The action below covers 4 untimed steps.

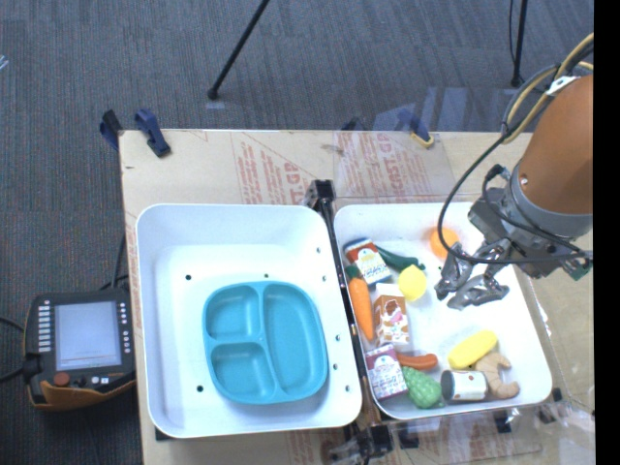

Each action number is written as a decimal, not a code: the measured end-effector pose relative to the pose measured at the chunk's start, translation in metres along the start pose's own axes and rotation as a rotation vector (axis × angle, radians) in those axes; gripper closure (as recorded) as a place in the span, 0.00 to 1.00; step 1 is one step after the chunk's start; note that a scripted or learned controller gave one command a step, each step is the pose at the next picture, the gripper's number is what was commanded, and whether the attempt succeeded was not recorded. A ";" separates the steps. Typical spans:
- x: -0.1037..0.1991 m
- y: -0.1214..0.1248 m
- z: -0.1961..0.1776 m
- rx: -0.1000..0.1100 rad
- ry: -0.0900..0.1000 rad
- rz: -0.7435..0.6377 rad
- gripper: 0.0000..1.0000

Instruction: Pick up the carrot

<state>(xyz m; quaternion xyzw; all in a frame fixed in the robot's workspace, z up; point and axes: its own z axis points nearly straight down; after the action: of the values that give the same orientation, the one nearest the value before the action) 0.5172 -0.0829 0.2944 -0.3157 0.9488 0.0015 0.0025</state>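
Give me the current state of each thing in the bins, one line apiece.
carrot: lying flat by the right bin's left wall, not gripped.
gripper: hovering over the right bin, away from the carrot.
blue plate: flat in the left bin.
can: on its side.

Grey arm reaching in from the right, orange band above the wrist, wrist angled down and leftward — gripper (468,286) low over the right-hand bin, dark fingers spread, nothing between them
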 end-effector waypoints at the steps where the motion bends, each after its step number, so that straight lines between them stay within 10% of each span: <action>1: 0.014 -0.066 -0.007 0.001 0.002 -0.063 1.00; 2: 0.051 -0.033 0.013 -0.004 0.002 -0.550 1.00; 3: 0.012 0.039 -0.020 -0.001 -0.001 -0.586 1.00; 4: -0.014 -0.001 -0.050 -0.002 -0.001 -0.850 1.00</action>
<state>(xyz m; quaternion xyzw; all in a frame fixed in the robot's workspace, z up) 0.5288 -0.0755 0.3448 -0.6790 0.7341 0.0014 0.0031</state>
